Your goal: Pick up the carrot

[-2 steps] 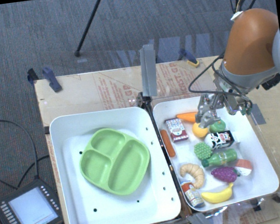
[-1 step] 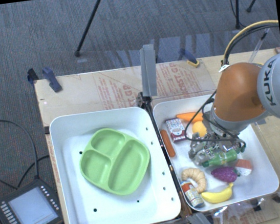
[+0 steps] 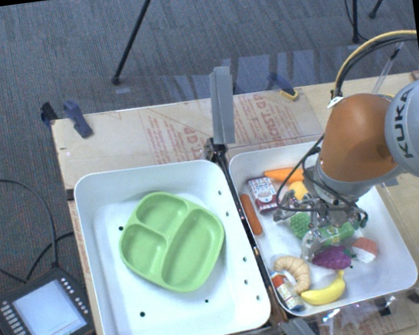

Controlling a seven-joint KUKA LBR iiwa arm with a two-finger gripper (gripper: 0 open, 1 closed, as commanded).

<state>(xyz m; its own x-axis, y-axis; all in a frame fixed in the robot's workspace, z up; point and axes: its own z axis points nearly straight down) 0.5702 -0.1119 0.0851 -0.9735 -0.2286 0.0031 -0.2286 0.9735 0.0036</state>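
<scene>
The arm's pincer [image 3: 324, 220] hangs low in the right bin [image 3: 403, 267]; I cannot tell how it is set. The carrot [image 3: 282, 174] lies just up-left of it, partly under the wrist. Best to lift clear of the purple eggplant [image 3: 332, 258] below it, then descend astride the carrot.

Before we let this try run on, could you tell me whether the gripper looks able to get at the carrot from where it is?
Probably yes: the carrot lies in the right bin beside the gripper, though the arm partly covers it.
</scene>
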